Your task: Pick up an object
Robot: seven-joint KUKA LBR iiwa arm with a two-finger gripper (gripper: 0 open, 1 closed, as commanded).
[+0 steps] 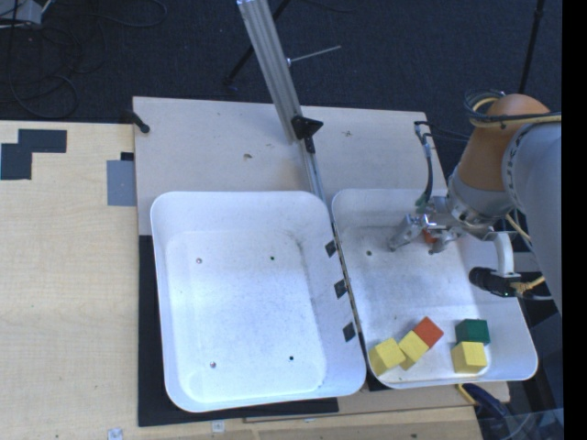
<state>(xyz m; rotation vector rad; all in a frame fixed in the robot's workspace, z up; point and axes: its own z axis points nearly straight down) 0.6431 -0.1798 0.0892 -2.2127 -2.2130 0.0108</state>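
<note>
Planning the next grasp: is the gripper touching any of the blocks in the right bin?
Apart. The camera view shows the gripper near the bin's far end, with bare floor between it and the red block.

1. We look from a single camera fixed above the bench (pixel 229 145), tilted down at a slant.
2. The far edge of the bench sits toward the top of the view, the near edge at the bottom.
3. We are far enough back to take in both white bins whole: the left bin (pixel 170 218) and the right bin (pixel 518 360), side by side.
4. The arm (pixel 514 168) enters from the right side of the view.
5. Dark floor shows beyond the bench.
</note>
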